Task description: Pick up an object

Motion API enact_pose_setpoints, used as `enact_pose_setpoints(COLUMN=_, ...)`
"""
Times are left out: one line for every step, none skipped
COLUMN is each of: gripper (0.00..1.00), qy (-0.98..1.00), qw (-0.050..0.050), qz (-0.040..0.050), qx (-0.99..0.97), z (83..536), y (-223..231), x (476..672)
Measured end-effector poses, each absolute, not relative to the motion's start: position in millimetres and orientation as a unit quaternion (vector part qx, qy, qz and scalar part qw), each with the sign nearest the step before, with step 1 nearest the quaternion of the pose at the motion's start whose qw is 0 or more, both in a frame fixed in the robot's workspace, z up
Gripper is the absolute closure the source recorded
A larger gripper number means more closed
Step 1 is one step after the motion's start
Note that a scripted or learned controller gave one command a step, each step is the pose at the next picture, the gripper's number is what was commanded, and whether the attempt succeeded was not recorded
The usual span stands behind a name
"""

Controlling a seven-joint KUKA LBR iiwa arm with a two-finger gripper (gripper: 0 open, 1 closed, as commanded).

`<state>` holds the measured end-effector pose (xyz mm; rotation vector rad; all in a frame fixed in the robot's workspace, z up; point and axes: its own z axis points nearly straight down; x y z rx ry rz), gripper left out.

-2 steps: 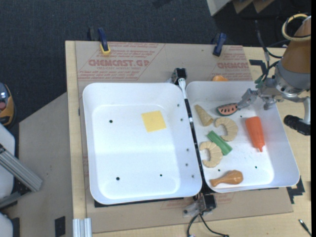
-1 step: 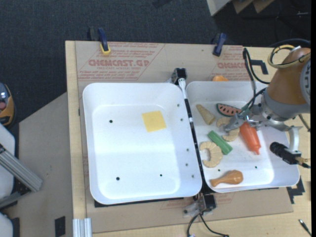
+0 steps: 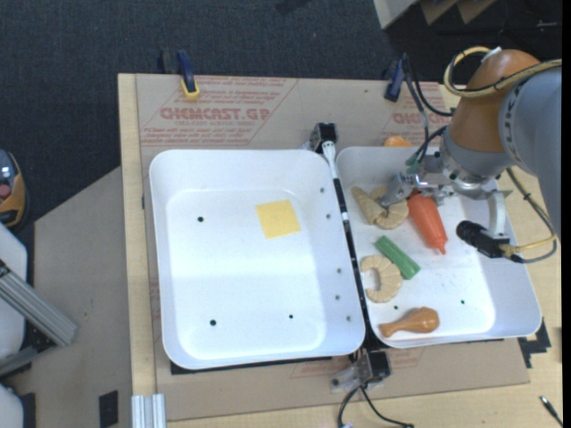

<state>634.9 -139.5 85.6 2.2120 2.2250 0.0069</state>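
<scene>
Two shallow white bins sat side by side on the desk (image 3: 134, 239) as the grey arm, orange-banded above the wrist, reached in from the right over the right bin (image 3: 500, 315). Its claw (image 3: 401, 193) hung low at the bin's upper left part, and whether its fingers stood apart or together could not be told from above, nor whether anything lay between them.

Just beside the claw, on its right and a little nearer the camera, lay the carrot (image 3: 428, 221), an orange-red toy tapering to a point, its long axis running from upper left to lower right. Its blunt end sat nearest the claw, seemingly touching or close to it. A tan, bread-like piece (image 3: 368, 205) lay just left of the claw, partly under it.

Farther down the same bin rested a green stick (image 3: 398, 257), a pale ring-shaped piece (image 3: 382, 279) and a brown drumstick (image 3: 410, 322). A yellow square (image 3: 277, 218) lay alone in the left bin (image 3: 178, 328), well apart from the arm. The carrot looked the likeliest pick; a grasp would probably need to close across its narrow width.
</scene>
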Motion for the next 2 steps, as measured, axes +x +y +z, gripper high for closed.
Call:
enact_pose_setpoints(gripper=1.00, qy=0.707, qw=0.003, qz=0.0013, qx=0.707, z=96.9, y=-143.0, x=633.1)
enact_pose_setpoints(gripper=1.00, qy=0.712, qw=0.002, qz=0.0050, qx=0.702, z=191.5, y=7.4, x=625.6)
